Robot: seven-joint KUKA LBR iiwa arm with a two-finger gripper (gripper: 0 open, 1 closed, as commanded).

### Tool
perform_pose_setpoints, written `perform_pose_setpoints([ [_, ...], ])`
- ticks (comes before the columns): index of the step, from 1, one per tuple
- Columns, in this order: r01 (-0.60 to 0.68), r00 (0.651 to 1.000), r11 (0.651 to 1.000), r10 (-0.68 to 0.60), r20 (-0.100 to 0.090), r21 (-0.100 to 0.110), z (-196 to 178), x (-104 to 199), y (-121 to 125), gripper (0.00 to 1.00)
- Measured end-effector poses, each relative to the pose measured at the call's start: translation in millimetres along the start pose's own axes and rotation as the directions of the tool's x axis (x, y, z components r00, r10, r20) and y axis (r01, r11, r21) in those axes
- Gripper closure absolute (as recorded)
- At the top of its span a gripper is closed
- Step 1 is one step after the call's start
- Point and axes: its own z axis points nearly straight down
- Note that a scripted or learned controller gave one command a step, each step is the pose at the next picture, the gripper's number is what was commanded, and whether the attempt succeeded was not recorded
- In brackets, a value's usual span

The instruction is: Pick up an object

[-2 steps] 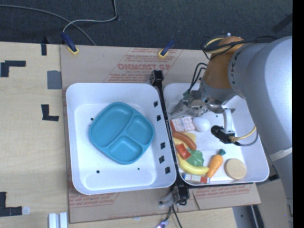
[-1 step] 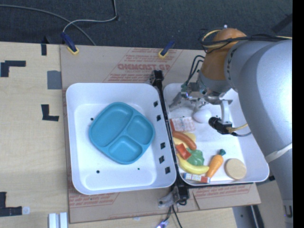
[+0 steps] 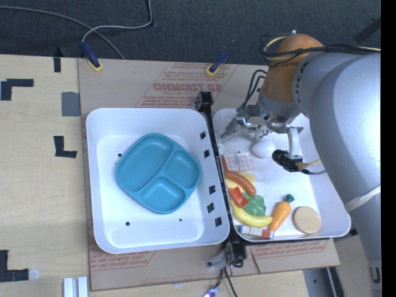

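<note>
Pincer (image 3: 263, 129) hangs low over the far end of the right bin (image 3: 328, 228), and whether it is spread or pressed together I cannot tell, since the wrist hardware and cables cover its tips. Just beside it, on the near side, lies a small white rounded object (image 3: 262, 148), seemingly the closest candidate, though nothing can be seen gripped. My worry is that a smooth, rounded piece could squirt sideways on the slick bin floor, or that the tips could catch the bin wall, which is close by. A little nearer the camera than the pincer sits a clear packet with red print (image 3: 238, 161), flat and hard to get under. Well away toward the bin's near end, a toy carrot (image 3: 280, 214), a yellow banana (image 3: 250, 216), a red-and-green piece (image 3: 246, 198) and a tan disc (image 3: 306, 219) crowd together. Off to its far left, the other bin holds a blue divided plate (image 3: 159, 172).
</note>
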Motion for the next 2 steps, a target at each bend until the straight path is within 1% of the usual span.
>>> perform_pose_setpoints([
  [1, 0.000, 1.000, 1.000, 0.000, 0.001, 0.000, -0.1, -4.1, 0.0, 0.00],
  [2, -0.002, 1.000, 1.000, 0.002, 0.003, -0.002, -0.8, -35.4, 0.2, 0.00],
])
